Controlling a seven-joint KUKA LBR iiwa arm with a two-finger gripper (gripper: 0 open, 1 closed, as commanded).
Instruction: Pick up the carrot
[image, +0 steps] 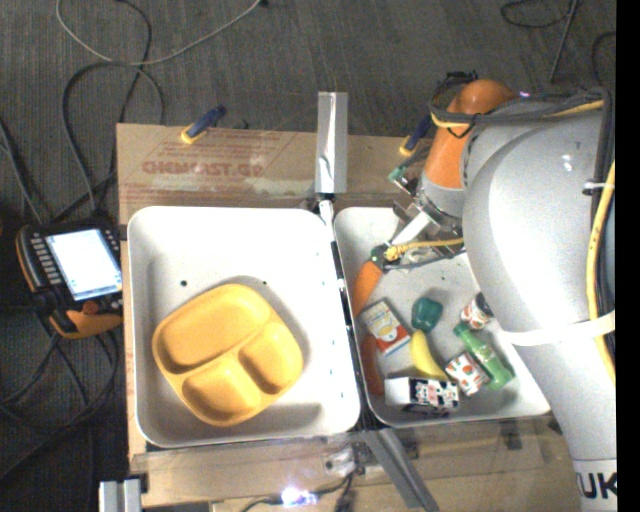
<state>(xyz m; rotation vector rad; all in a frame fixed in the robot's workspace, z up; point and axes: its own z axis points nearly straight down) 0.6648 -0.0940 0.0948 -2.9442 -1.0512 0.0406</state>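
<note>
Carrot (366, 283) lies against the right bin (520, 408) left wall; our pincer (397, 250) sits just above it, state unclear. We risk clipping that wall.

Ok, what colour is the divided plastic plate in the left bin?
Yellow-orange all over, no pattern: the three-compartment plastic plate in the left white bin shows clearly in the camera view.

We are looking at a bench (220, 165) topped with a brown cardboard sheet (225, 170), and two shallow white bins are sitting on it side by side: the left bin (150, 300) and the right bin (350, 240). A blue-and-yellow clamp (203, 123) is gripping the far edge, and what we are taking for a second clamp (415, 133) is showing farther right.
</note>
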